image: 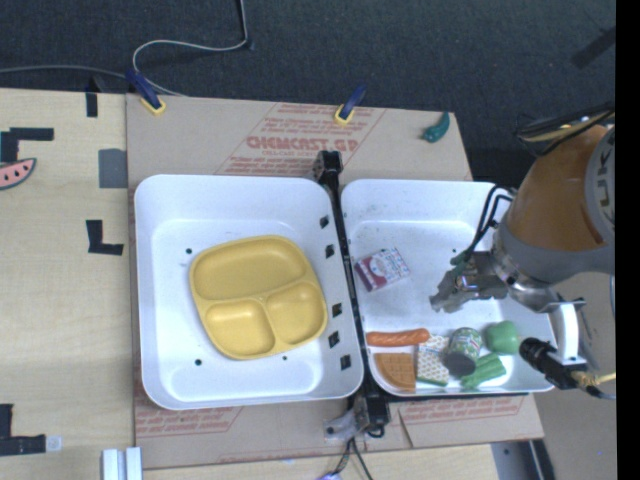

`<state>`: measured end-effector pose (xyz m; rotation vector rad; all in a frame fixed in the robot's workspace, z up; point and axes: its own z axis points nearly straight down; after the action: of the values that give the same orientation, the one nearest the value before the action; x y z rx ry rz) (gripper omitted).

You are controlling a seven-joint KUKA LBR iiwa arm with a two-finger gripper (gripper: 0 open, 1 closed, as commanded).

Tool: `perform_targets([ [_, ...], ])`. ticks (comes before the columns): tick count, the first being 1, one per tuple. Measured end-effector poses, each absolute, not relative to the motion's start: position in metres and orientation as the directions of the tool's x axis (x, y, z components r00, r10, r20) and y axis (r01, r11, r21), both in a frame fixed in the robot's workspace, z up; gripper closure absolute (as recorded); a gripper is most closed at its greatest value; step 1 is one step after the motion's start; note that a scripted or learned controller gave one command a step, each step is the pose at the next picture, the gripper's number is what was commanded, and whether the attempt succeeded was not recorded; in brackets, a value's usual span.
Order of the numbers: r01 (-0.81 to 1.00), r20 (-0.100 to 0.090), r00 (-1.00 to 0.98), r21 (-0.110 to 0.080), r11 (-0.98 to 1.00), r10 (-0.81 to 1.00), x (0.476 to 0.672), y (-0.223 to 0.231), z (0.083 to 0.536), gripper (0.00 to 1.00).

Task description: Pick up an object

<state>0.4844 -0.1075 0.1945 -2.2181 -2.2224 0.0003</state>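
Dark carpet [400, 28] covers the floor at the far side, and a thin wire [200, 43] curls across it. On the light wood desk [60, 298] lies a brown cardboard sheet [230, 138], held at its far edge by two blue and yellow clips [350, 105]. Red letters printed on the cardboard seem to read "CHEMCAST GP". A small teal thing [436, 126] sits at the cardboard's far right corner. Black tape marks [100, 238] are stuck on the wood, well to the left of the hand.

Two white bins rest on the cardboard, side by side and touching. The right bin [420, 203] is the one the hand [455, 290] hangs over. I cannot tell if the hand is open or closed, and I see nothing gripped in it. Just to the left of the hand lies a small red and white packet [382, 268]; its writing is too small to read. Nearer to the camera than the hand, along the bin's front wall, sits a huddle of toy food: an orange carrot [397, 338], a brown waffle piece [398, 369], a little tin can [464, 345], a green ball [502, 336] and a green tube [483, 371]. These are the things to pick from.

The left bin [160, 268], well away from the hand, holds a yellow plate [258, 295] with three parts.
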Motion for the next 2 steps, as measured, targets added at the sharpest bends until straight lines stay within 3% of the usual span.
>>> perform_targets([
  [1,1.000,0.000,-0.002,-0.001,0.002,1.000,0.5733,-0.0831,0.1837,1.00],
  [2,1.000,0.000,-0.002,-0.002,0.002,1.000,0.5733,-0.0834,0.1838,0.00],
])
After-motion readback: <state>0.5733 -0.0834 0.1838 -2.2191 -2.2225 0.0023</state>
